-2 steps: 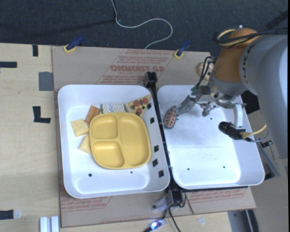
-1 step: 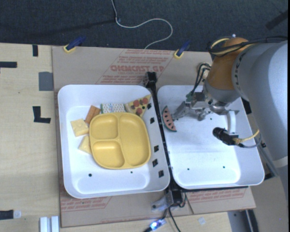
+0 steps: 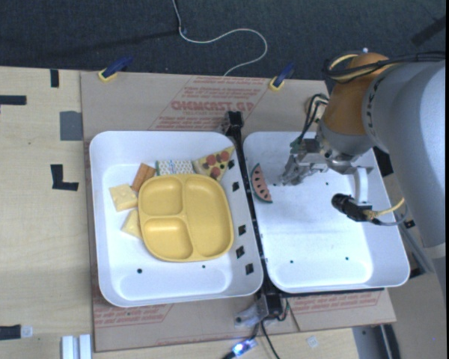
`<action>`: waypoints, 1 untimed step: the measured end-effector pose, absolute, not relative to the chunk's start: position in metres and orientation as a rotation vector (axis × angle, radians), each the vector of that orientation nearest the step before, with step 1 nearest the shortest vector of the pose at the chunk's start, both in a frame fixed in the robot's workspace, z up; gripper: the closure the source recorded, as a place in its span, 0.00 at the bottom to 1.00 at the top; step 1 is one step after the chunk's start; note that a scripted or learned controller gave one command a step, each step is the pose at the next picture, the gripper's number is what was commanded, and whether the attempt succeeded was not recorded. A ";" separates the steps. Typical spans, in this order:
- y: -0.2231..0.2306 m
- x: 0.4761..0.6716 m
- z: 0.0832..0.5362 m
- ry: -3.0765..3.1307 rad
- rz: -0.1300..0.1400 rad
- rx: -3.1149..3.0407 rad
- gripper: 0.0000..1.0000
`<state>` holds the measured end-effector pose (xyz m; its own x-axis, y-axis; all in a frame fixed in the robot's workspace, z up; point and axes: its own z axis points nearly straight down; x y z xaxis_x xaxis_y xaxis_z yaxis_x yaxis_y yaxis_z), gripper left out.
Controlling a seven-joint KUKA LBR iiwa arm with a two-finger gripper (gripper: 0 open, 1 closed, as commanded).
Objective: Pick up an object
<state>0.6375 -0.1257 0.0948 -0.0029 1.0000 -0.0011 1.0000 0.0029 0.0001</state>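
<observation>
Watermelon slice (image 3: 262,185): small toy wedge, red flesh with dark seeds, green rind along its curved edge, lying flat at 9 o'clock in the right bin (image 3: 322,260), just beside the wall shared with the left bin (image 3: 112,268). Gripper (image 3: 290,173) sits low at the slice's 3 o'clock, near but apart; grip state: cannot tell. Left bin: yellow divided plate (image 3: 185,217), toy food pieces (image 3: 135,189) around its 9–12 o'clock.
</observation>
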 end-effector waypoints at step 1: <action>-0.131 0.636 0.139 2.222 0.002 2.220 1.00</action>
<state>0.6361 -0.1314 0.1391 -0.0009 1.0000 0.0003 1.0000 0.0009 0.0012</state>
